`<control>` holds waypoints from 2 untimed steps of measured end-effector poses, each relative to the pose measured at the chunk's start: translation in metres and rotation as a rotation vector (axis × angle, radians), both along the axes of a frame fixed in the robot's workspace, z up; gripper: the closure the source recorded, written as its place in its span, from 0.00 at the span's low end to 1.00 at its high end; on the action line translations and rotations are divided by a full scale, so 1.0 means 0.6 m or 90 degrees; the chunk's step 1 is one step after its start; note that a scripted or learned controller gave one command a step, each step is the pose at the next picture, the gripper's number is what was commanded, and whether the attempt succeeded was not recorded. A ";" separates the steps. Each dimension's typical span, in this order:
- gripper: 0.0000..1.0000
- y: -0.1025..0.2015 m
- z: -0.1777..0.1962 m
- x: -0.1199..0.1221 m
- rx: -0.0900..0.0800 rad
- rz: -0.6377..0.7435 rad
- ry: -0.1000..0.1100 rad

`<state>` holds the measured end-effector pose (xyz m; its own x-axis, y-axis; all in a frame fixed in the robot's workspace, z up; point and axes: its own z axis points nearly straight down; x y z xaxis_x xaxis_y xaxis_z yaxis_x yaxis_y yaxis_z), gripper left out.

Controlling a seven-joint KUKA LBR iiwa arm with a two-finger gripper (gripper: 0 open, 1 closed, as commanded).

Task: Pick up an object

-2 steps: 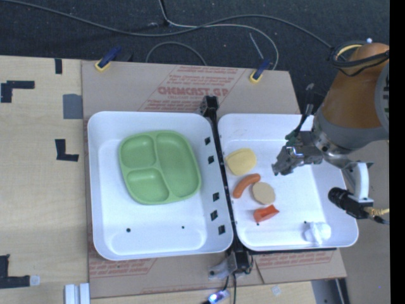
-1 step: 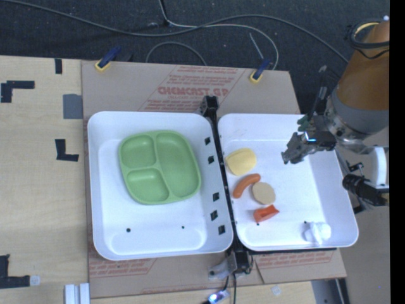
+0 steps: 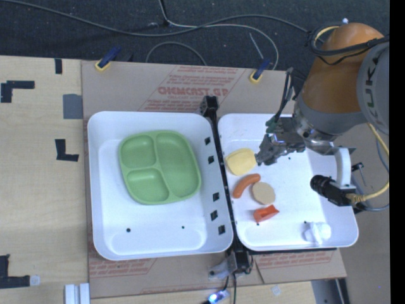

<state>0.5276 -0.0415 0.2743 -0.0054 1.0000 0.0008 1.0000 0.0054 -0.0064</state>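
In the right bin lie a yellow rounded piece, an orange sausage-shaped piece, a tan round piece, a small red piece and a white crumpled item in the near right corner. My gripper hangs low over the right bin, just right of the yellow piece, its dark fingers pointing down and left. I see nothing between them.
The left bin holds a green divided plate. A black divider runs between the bins. Cables trail over the dark floor behind the bench. The arm's body covers the right bin's far right part.
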 end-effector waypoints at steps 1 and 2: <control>1.00 0.072 -0.012 0.009 0.000 0.000 0.000; 1.00 0.155 -0.015 0.026 -0.001 0.000 -0.001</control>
